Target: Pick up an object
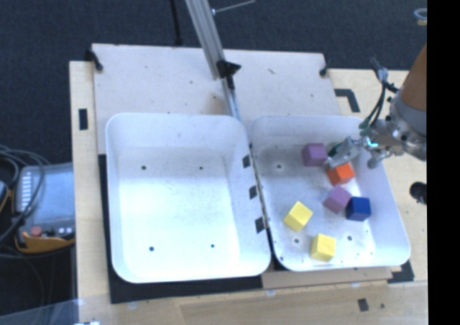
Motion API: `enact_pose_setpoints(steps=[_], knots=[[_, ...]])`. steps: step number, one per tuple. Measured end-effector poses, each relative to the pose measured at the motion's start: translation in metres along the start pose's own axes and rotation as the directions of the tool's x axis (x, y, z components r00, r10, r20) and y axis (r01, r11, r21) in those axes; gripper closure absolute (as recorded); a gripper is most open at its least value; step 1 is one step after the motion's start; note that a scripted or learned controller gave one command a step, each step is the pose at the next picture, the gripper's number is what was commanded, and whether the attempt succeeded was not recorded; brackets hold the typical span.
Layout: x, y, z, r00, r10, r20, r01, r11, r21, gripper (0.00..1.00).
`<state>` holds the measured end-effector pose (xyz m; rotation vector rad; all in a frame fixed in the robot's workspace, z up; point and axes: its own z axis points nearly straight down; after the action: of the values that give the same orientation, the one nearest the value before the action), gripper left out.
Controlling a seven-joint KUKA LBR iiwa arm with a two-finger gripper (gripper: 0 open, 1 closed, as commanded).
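1. My gripper [343,154] sits low in the right bin [287,259], just above the orange cube [341,172]; finger spread I cannot tell.
2. Risk: a purple cube [314,154] and another purple cube [336,199] crowd it, so fingers may nudge neighbours or close on nothing.
3. Count: two purple, two yellow [297,216], one orange, one blue [358,207].
4. Left bin [144,129] holds nothing.

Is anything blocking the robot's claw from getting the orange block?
Nothing visible blocks it. The gripper sits right above the orange block in the right bin. Close neighbours might get bumped, though: a purple block to its left, and another purple block just below it beside the blue block.
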<state>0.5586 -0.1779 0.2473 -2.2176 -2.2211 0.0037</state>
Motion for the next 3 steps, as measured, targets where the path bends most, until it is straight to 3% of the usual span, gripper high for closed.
enact_pose_setpoints(steps=[1, 3], knots=[[0.0, 0.001, -0.003, 1.0, 0.0, 0.001, 0.0, 1.0, -0.005, 0.0], [-0.019, 0.005, 0.103, 1.0, 0.004, 0.001, -0.004, 1.0, 0.001, 0.0]])
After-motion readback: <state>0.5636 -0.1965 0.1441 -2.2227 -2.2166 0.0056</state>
